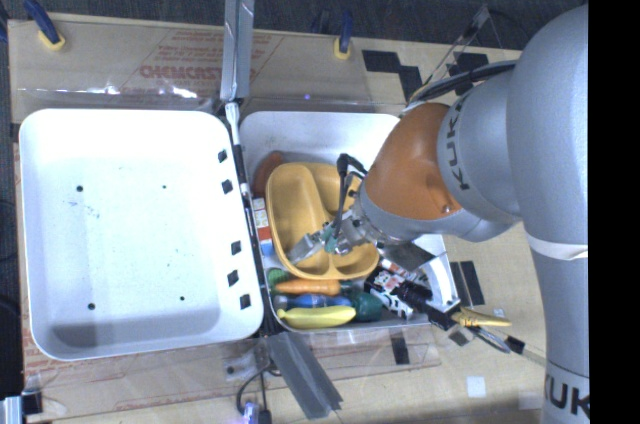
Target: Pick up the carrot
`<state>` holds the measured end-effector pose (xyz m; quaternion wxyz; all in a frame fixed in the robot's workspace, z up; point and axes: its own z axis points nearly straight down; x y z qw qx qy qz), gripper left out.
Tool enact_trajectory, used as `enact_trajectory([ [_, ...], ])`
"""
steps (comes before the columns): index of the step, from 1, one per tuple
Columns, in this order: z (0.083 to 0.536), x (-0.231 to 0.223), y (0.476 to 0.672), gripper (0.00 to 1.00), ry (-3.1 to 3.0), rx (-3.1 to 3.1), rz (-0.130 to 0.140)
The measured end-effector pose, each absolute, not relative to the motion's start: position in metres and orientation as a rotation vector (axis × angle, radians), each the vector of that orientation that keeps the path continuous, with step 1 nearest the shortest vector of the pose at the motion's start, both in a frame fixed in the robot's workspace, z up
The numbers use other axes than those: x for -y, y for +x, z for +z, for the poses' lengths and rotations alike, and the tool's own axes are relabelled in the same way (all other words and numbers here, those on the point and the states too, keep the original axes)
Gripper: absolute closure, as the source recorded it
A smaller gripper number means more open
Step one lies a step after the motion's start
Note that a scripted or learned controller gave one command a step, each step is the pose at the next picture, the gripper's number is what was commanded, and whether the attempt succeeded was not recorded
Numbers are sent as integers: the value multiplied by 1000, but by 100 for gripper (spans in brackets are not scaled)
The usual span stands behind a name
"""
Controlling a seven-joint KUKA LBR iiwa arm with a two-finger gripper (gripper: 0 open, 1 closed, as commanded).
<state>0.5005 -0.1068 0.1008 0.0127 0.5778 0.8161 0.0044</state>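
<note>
- Down at the right bin's (300, 124) front edge, the carrot (308, 288) lies wedged between yellow bowl (300, 212) and banana (318, 316)
- gripper (335, 237) hangs over the bowl, can't tell its state
- could easily snag bowl or banana instead

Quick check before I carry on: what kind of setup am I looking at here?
Most likely a robot lab test bench. Two shallow white bins sit side by side on a board held by blue clamps, a grey and orange arm reaches into the right bin, and that bin holds toy-like items such as a carrot.
</note>
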Motion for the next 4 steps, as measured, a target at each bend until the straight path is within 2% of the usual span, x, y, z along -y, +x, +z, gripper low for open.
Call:
enact_trajectory([
  [1,99,122,488,0,1853,-2517,15],
  [2,98,117,597,0,2052,-2399,-19],
  [3,96,146,497,0,1964,-2441,4],
  [4,108,144,500,100,1954,-2446,11],
])
